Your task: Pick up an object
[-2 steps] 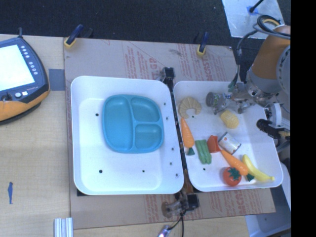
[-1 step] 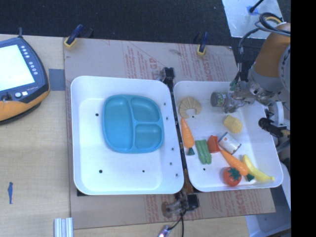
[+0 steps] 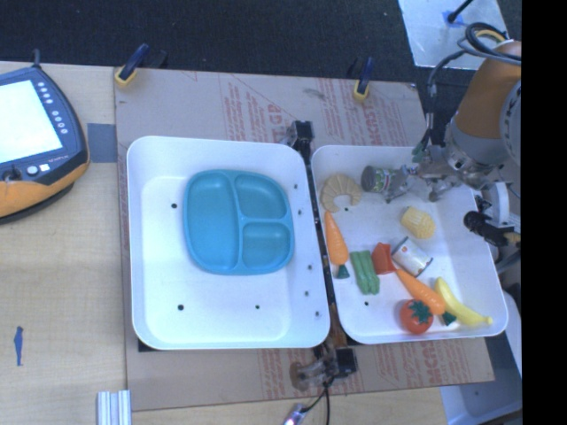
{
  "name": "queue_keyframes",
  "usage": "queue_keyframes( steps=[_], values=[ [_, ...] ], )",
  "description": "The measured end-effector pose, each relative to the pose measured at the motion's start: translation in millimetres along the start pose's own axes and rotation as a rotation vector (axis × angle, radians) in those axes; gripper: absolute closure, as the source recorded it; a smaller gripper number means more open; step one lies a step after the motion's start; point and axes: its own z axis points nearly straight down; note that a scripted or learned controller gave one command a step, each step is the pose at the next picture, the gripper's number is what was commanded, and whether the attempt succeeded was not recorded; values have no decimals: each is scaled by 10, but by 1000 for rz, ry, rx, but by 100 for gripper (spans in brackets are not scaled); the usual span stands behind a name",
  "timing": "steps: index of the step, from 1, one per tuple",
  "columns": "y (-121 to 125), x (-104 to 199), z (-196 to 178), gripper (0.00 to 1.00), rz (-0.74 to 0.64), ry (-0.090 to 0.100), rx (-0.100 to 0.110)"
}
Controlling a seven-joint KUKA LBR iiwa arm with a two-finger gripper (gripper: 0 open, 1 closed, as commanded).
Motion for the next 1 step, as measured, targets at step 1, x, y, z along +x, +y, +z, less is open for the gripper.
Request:
queue_keyframes(
  steps=[1],
  values=[
    [-27,162,87,0,-1,-6,-13]
  ],
)
